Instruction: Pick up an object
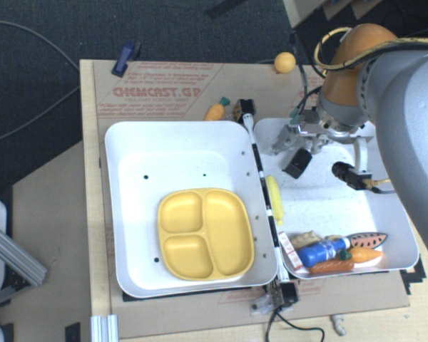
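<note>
Arm (385, 112): grey, with an orange band (357, 55) above the wrist, reaching in from the right over the far end of the right bin.
End effector (310, 148): low over the right bin's far left part — one dark finger (297, 164) angles down toward the bin floor; whether it is spread or pressed together I cannot tell, and nothing is seen between its fingers.
Right bin (357, 212): white, shallow; a yellow corn cob (273, 197) lies along its left wall.
Near end of right bin: a blue bottle (321, 251), an orange carrot (335, 266) and a knife-shaped toy (367, 241) lie bunched together, touching.
Left bin (128, 191): holds a yellow divided plate (205, 232) with three compartments, toward the near side.
Counter (164, 91): a cardboard sheet with red print; a small orange toy (215, 111) sits just beyond the left bin, a yellow ball (284, 63) at the far edge, a blue clip (124, 58) at the far left corner.
</note>
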Robot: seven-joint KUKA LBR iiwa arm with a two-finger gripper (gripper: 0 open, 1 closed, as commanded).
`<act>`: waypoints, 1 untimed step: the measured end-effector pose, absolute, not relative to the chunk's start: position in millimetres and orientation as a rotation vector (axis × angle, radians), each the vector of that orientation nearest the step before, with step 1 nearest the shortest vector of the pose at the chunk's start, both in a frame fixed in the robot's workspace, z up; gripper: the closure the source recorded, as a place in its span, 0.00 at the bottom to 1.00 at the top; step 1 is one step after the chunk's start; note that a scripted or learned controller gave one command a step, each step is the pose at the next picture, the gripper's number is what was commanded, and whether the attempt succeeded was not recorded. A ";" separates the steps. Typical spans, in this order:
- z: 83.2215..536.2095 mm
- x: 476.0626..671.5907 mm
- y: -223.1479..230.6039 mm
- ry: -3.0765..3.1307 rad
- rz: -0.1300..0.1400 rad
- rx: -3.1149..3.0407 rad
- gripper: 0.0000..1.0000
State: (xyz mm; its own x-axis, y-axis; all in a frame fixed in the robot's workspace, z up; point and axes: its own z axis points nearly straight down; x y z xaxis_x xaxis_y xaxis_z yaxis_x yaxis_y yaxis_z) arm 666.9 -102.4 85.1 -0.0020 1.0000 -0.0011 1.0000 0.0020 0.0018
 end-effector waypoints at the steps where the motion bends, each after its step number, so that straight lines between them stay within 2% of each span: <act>1: 84.5 628.1 -110.1 2.222 -0.002 2.222 0.00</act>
State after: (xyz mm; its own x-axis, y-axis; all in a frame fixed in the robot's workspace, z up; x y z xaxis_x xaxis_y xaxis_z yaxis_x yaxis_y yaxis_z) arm 628.1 -110.1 84.5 -0.0001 1.0000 -0.0002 1.0000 0.0001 -0.0018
